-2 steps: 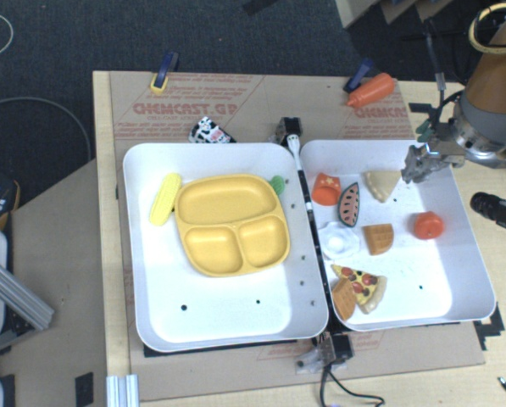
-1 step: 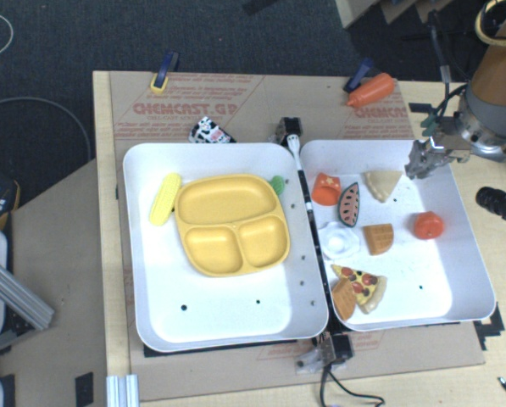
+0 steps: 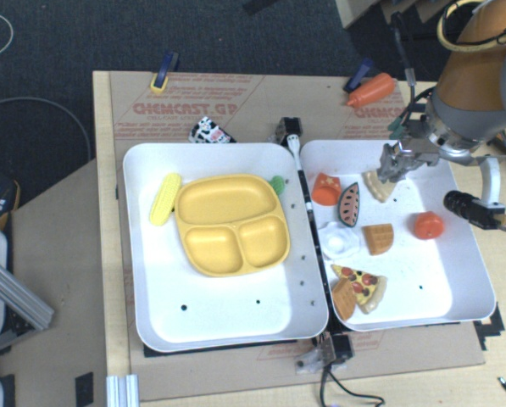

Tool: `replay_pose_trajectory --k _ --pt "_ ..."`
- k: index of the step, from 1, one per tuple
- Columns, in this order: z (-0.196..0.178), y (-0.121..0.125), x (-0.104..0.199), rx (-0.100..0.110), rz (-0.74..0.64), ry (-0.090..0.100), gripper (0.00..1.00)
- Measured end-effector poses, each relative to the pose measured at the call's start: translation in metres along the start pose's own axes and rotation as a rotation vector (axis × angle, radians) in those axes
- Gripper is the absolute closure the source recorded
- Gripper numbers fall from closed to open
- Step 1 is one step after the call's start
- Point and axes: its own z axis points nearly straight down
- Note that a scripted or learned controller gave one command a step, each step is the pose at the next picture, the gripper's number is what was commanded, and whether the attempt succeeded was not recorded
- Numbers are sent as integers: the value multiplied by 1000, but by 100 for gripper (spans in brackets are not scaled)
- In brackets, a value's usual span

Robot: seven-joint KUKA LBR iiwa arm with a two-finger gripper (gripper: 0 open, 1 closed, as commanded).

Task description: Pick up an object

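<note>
1 fixed overhead camera slants onto both bins (image 3: 142,253).

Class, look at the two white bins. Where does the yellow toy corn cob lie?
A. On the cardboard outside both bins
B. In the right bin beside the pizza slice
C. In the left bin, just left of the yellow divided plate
C: the yellow toy corn cob lies in the left white bin, against the left edge of the yellow divided plate.

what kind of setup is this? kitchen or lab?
Likely a robot lab bench, not a kitchen: toy food such as a pizza slice in a white bin, a clamped cardboard base, loose cables.
</note>
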Motion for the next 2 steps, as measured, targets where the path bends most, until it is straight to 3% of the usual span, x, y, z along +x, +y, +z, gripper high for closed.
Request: replay_pose_trajectory --k 1,2 --pt "-12 5 52 -5 -1 -1 100" --pt "5 11 93 1 1 -1 100"
